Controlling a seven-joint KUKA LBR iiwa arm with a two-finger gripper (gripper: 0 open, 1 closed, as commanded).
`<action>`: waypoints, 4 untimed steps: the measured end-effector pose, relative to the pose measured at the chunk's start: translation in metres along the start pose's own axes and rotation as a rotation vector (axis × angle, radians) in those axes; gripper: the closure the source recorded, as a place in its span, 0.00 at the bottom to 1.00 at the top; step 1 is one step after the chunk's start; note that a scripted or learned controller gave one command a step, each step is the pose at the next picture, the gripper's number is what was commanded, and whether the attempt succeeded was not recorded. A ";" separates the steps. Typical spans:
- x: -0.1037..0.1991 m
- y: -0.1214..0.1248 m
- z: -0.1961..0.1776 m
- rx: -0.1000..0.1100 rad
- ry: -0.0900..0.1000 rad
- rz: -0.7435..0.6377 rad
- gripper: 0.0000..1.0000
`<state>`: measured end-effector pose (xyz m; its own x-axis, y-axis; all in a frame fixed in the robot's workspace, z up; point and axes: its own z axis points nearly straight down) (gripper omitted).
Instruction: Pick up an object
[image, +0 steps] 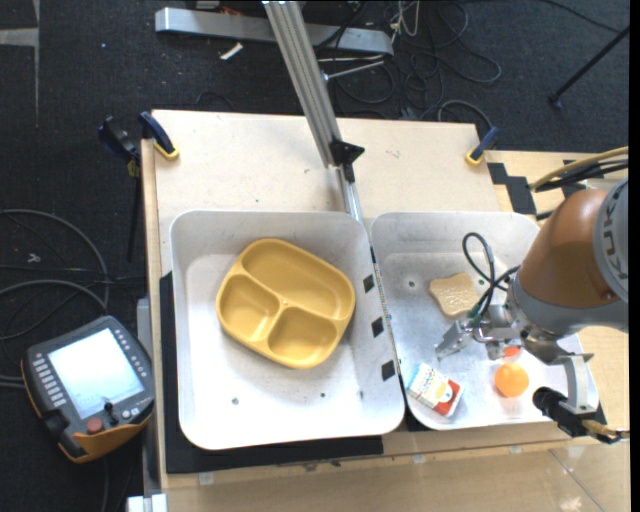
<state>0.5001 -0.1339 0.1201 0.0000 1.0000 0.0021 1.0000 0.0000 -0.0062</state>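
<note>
Arm is reaching in from the right over the right bin (400, 245), orange-banded wrist sitting above the bin's right half. Gripper (458, 338) is hanging low inside that bin, fingers (447, 345) looking spread a little with nothing between them, so not holding anything.

Candidate objects are all lying loose in the right bin: tan cracker-like piece (456, 292) just beyond the fingers, small red-and-white carton (435, 389) just on the near side of them, orange ball (511, 380) off toward the arm's side, partly tucked under the wrist. Fingers are sitting between the tan piece and the carton, touching neither as far as I can tell.

Left bin (190, 300) is carrying a yellow divided tray (286, 302), well away from the fingers. Judging by the pose, the arm is lining up a grab on bare floor, likely missing unless it shifts.
</note>
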 end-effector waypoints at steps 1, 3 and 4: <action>-0.001 0.002 -0.013 -0.007 -0.002 0.000 1.00; 0.001 -0.002 -0.095 -0.010 -0.004 -0.003 1.00; 0.056 0.011 -0.088 -0.006 0.000 -0.008 1.00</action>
<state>0.5118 -0.0776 0.2082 -0.0080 1.0000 0.0019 1.0000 0.0080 0.0000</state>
